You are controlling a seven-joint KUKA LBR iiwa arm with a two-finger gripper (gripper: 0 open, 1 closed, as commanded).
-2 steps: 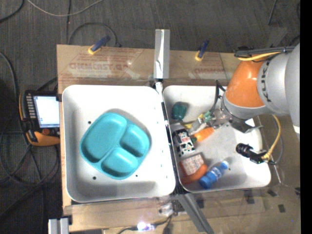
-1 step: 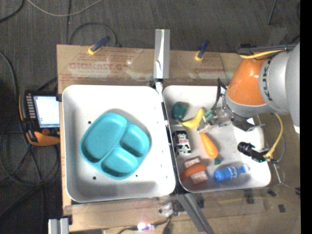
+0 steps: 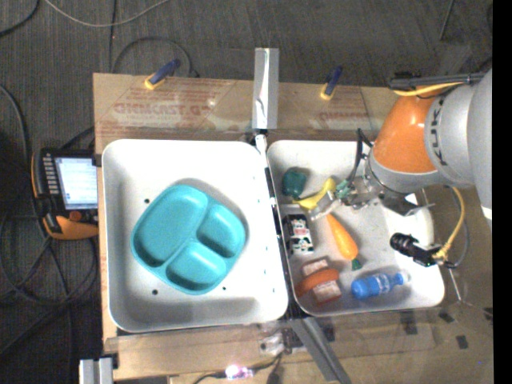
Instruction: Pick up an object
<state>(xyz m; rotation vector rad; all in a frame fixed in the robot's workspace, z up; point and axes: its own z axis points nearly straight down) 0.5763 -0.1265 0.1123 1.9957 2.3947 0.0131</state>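
Claw (image 3: 324,204) low in the right bin (image 3: 436,294), its fingers spread around nothing, beside a yellow banana (image 3: 320,193).
The banana lies touching the claw's upper side, its long axis slanting from upper right down to lower left; an orange carrot (image 3: 342,237) lies just below the claw, pointing down-right, and a teal divided tray (image 3: 189,238) sits well left in the other bin (image 3: 112,214).

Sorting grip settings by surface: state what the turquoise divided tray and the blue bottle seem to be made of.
The turquoise three-compartment tray looks like moulded plastic with a smooth, slightly matte finish: uniform colour, rounded edges, soft highlights. The small blue bottle lying in the right bin seems to be translucent plastic, glossy, with a paler cap end; resolution leaves this uncertain.
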